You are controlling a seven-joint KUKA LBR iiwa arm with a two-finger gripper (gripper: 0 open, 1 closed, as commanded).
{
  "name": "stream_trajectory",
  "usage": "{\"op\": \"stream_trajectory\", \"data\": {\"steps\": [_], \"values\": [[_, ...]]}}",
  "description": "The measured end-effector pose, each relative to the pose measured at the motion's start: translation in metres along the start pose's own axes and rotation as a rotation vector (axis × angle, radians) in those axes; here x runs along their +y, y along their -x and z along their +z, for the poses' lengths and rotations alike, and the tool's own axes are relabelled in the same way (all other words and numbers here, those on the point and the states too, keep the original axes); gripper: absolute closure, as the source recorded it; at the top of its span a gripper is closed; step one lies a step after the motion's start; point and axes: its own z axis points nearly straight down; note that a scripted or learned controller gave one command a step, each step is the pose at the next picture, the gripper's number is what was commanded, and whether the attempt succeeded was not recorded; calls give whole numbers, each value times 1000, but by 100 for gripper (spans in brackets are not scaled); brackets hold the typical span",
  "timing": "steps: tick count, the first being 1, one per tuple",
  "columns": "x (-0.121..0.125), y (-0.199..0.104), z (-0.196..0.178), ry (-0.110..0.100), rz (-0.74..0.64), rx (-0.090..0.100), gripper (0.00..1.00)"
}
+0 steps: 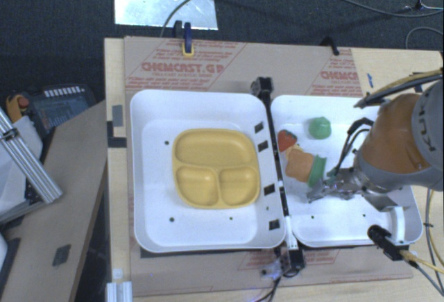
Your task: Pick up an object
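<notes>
The orange cup with the green rim is lying on its side in the right bin, near the divider between the two bins, and it's what the claw sits closest to, so I'm guessing that's the target. It looks like a light, hollow plastic toy, stiff enough not to crush but smooth and round, so I'd expect it to roll or squirt out if pinched off-centre. The best bet is probably across the body just behind the green rim, where the lip would give a bit of a stop.

Other options in the same bin: a green ball further back, which looks slippery and rolly too, and a small red piece just behind the cup, touching or nearly touching it, hard to say which.

The claw is low in the bin right beside the cup's green end. Honestly I can't tell how it's set from this angle, and I don't see anything in it.

The yellow divided plate sits alone in the left bin, well apart from the action.
</notes>
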Motion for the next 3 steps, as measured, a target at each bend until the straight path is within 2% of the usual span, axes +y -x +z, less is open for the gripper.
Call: {"op": "stream_trajectory", "data": {"steps": [1, 2, 3], "values": [[0, 0, 4, 3, 0, -1, 0], [2, 0, -7, 6, -1, -1, 100], [9, -3, -53, 9, -4, -3, 100]]}}
